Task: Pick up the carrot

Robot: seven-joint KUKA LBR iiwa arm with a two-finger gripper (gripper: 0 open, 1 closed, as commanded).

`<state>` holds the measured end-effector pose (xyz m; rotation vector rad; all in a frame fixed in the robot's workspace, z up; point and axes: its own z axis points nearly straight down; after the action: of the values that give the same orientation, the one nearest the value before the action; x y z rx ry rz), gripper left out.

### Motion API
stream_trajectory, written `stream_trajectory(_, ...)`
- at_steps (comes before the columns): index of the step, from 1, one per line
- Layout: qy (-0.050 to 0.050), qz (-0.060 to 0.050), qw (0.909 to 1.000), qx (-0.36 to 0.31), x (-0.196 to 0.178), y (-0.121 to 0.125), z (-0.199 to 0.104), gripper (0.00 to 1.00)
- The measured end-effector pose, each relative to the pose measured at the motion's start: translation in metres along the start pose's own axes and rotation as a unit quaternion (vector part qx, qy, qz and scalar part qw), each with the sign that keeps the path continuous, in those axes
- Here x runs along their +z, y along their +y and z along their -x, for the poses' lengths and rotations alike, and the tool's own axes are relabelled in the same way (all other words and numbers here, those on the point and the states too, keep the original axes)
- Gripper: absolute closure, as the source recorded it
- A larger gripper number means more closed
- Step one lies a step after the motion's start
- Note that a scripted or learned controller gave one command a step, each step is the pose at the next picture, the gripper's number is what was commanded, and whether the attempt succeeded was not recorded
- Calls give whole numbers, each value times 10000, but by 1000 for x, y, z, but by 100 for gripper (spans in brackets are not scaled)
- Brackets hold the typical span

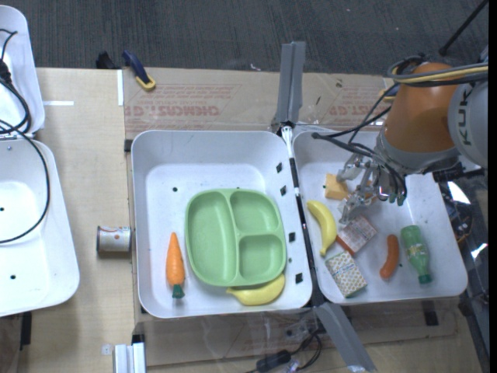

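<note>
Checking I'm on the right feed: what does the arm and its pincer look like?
A grey arm with a rounded orange band above the wrist and dark letters on its casing. Black and yellow cables run along it. The pincer is bare metal, small and silvery.

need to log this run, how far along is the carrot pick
Nothing looks done: the orange carrot with a green tip lies on the left white bin's floor, beside the green divided plate. The metal two-finger gripper hangs over the right white bin, near a red-and-white packet. The reach, grasp and lift remain.
</note>
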<state>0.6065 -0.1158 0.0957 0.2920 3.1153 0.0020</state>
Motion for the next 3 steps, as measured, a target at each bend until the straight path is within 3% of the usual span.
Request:
stream_trajectory(1, 44, 4, 9912, -1322, 5, 15, 20, 0)
stream_trajectory(2, -21, 11, 9915, -1300, -9, 14, 25, 100)
stream_trajectory(3, 14, 14, 9915, -1302, -6, 14, 23, 0)
